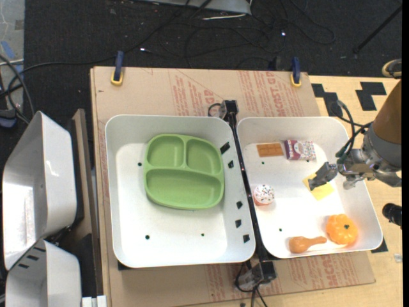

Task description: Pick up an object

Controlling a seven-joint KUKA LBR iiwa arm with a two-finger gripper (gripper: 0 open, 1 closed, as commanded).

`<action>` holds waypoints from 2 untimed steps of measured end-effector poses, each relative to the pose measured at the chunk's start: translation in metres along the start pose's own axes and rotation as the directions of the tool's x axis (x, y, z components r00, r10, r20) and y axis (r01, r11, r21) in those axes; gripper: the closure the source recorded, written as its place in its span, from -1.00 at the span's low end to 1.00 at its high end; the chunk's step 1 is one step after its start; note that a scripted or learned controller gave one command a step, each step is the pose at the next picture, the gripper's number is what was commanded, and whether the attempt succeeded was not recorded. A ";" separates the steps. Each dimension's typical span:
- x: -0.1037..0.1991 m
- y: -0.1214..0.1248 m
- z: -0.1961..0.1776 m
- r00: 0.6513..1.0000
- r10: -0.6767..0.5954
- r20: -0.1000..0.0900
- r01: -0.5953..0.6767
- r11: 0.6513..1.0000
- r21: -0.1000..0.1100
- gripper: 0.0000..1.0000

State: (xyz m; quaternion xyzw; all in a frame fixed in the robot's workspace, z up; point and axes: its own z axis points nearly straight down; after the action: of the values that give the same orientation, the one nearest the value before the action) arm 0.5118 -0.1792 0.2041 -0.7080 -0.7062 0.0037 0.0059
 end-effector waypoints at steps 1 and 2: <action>0.000 0.003 -0.007 1.000 -0.004 0.003 0.004 1.000 -0.013 -1.00; 0.003 0.004 0.057 1.000 -0.001 0.002 0.001 1.000 -0.009 -1.00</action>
State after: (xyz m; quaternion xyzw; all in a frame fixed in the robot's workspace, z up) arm 0.5152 -0.1760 0.1470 -0.7076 -0.7066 0.0011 0.0022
